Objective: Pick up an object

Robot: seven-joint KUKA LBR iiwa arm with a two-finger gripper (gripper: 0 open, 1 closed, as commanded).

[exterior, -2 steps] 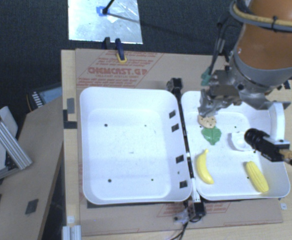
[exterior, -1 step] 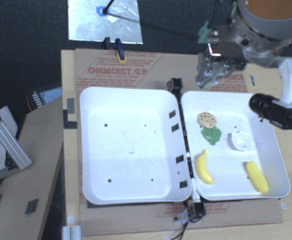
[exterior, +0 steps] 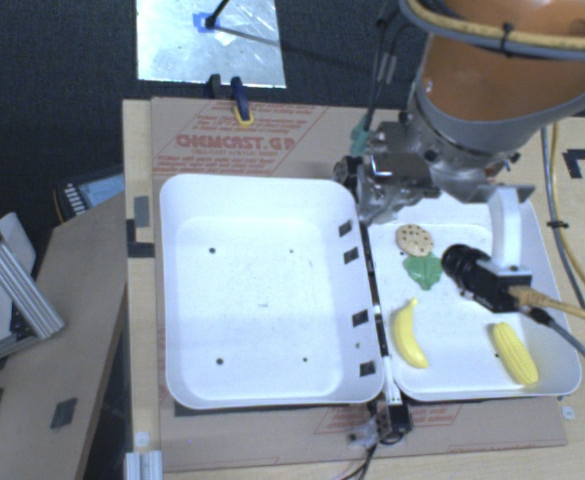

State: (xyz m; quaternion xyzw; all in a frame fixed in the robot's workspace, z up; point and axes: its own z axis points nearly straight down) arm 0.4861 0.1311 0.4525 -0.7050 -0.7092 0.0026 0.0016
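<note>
Pale wood desk w/ a printed cardboard sheet carries two white bins. All four candidates lie in the right bin: a speckled cookie at approx 11 o'clock, a green leaf just below it, touching or nearly so, a banana at 7 o'clock by the inner wall, and a corn cob at 5 o'clock. The pincer hangs over that bin's 11 o'clock corner, close to the rim where it meets the left bin. Can't tell if it's released or clenched, and nothing is visibly held. Risks, imo: a straight drop from there prob lands on the rim, not on a thing. The cookie is flat, so it may skid out of a grab. Cookie & leaf sit so close that one try could catch both or nudge one away. The banana hugs the wall, w/ little room on that side. The round corn cob could roll off.
</note>
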